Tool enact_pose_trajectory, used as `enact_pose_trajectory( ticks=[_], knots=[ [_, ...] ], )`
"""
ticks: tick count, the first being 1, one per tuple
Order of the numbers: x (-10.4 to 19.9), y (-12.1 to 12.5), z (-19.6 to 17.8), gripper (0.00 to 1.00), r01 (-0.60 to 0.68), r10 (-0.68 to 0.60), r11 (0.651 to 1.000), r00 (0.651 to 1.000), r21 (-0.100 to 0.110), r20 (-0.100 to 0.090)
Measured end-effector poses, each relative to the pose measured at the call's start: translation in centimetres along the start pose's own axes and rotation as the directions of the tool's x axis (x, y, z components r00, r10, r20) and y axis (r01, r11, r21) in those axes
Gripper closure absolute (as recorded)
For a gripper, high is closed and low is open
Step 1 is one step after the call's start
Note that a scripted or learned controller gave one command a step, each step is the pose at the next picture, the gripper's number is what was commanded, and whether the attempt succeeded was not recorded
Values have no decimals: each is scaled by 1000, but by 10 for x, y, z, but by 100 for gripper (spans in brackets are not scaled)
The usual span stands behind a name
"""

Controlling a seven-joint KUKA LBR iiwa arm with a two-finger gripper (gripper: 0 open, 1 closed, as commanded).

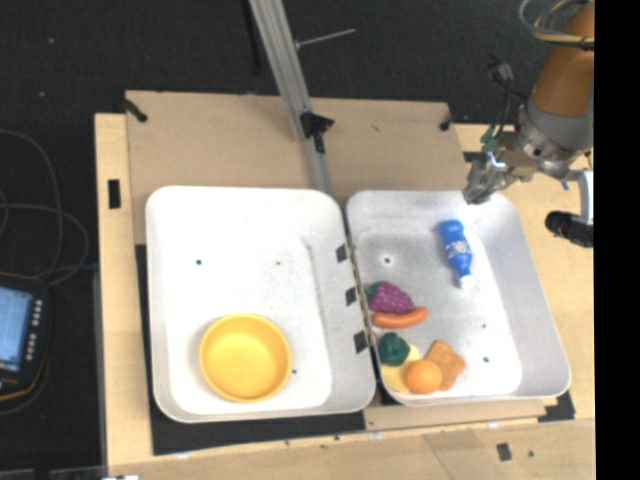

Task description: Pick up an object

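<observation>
blue bottle (454,250) lying flat, cap toward camera

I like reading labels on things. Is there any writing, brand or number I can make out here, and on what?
None can be read.
Blue bottle: white patches, too blurred to read.
Screen device at the left edge: lit display, too small to read.

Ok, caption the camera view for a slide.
Gripper above right bin's far edge near blue bottle; yellow bowl in left bin.
</observation>
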State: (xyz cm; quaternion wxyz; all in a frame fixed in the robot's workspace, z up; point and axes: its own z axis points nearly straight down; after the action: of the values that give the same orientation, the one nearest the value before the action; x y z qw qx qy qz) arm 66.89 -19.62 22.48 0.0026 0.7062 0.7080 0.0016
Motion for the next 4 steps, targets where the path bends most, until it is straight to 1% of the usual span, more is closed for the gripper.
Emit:
enact_pose_trajectory(
  ticks=[1,2,3,4],
  knots=[
    [40,-18,-11,100,2,-2,1000,1000,4,-2],
    [87,-39,-3,100,2,-2,1000,1000,6,-1],
    [135,-53,1,100,3,-3,1000,1000,6,-2],
    [187,-76,-14,100,5,-5,1000,1000,5,-4]
  ],
)
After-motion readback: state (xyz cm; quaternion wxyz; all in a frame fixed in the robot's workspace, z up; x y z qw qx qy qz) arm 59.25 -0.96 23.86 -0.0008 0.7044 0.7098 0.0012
